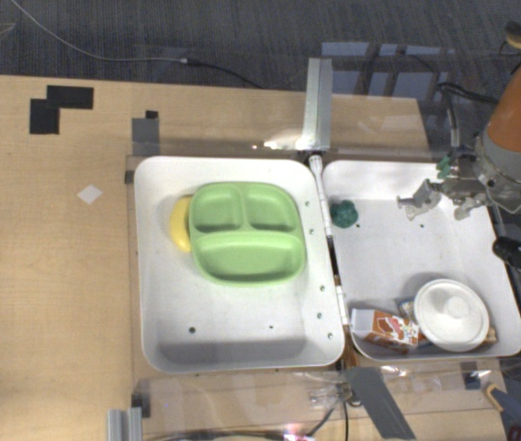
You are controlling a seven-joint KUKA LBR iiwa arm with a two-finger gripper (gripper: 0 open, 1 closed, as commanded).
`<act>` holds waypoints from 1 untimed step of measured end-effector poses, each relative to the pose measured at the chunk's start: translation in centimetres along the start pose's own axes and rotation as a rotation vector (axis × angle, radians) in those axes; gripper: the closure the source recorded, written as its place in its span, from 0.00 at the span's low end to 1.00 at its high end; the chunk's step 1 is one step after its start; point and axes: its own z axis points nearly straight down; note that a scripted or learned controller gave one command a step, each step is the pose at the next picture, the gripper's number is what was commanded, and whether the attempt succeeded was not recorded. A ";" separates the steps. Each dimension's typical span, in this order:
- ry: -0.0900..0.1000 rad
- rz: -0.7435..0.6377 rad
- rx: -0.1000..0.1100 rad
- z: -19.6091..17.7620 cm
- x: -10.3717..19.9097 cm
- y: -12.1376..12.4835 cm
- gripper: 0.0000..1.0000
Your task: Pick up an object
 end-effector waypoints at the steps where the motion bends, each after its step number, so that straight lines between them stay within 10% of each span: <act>1: -0.001 0.095 -0.003 11.4 1.4 7.1 0.00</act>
